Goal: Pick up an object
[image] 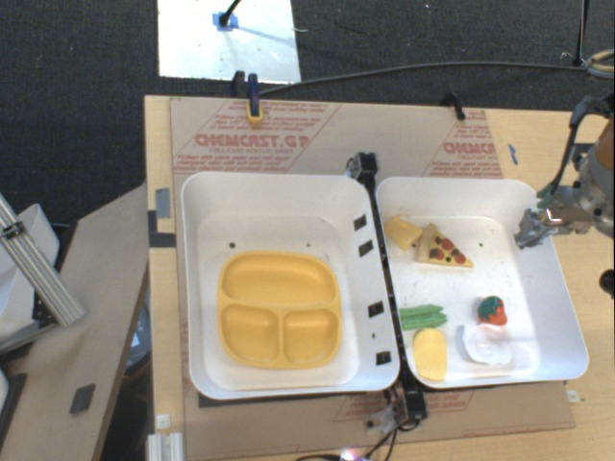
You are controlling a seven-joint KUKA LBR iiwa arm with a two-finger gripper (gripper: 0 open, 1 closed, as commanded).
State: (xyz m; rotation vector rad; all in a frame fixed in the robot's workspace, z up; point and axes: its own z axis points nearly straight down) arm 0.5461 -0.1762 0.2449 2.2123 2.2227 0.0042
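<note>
- Gripper (531, 230) at right rim of right bin (562, 296), near the far right corner; grey metal, small at this angle.
- Opening: cannot tell from this view; nothing visible in its grasp.
- Contact: appears at or just above the bin rim; touching or apart cannot be told.
- Arm (598, 176) enters from the right edge, grey with an orange patch at the frame edge.
- Nearest item: pizza slice (442, 247), left of gripper, on bin floor in far half; triangular, tan with red dots.
- Yellow wedge (404, 230) just left of pizza slice, touching or nearly so; smooth, cheese-like.
- Strawberry (492, 308) nearer the camera than the gripper, on bin floor; red with green top.
- White piece (488, 345) just beyond strawberry toward the near rim; flat, rounded, hard to tell from the bin floor.
- Green pod (422, 315) near the divider side; long, ridged.
- Yellow oval (430, 353) just below green pod, touching or nearly so; smooth, elongated.
- All items apart from the gripper.
- Left bin (274, 195) white, shallow, glossy; abuts right bin at a black clip strip (377, 277).
- Tray (281, 307) in left bin: yellow, rounded, three compartments, well apart from gripper.
- Bench (317, 128): tan board with red "CHEMCAST GP" lettering.
</note>
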